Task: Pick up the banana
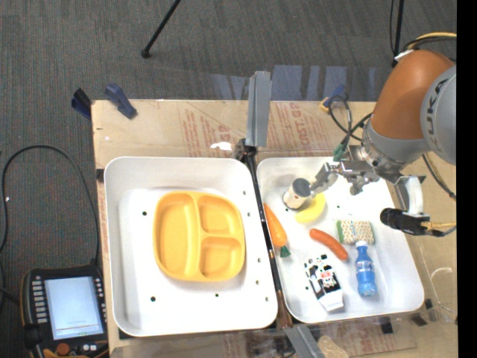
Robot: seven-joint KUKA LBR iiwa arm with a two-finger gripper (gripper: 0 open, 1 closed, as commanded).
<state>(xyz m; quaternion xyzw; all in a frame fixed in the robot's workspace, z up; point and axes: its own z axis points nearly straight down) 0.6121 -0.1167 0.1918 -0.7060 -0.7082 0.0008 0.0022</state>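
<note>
A brown cardboard-covered worktop (171, 125) stands on dark grey carpet, with a black tripod leg (165, 17) behind it and a grey handheld control pendant (65, 313) with a pale screen on the floor at the lower left. Two shallow white bins sit side by side. The left bin (127, 192) holds a yellow three-compartment plastic tray (199, 236). In the right bin (395, 289), the curved yellow plastic banana (313, 210) lies near the upper left, short and plump, touching a small round beige and grey object (297, 193). Near it lie an orange carrot (276, 228), a red-orange sausage-shaped toy (329, 244), a blue bottle (364, 268) and a black-and-white carton (325, 282). The gripper (328, 174) hangs just above the banana; whether its fingers are spread or pressed together cannot be told.
</note>
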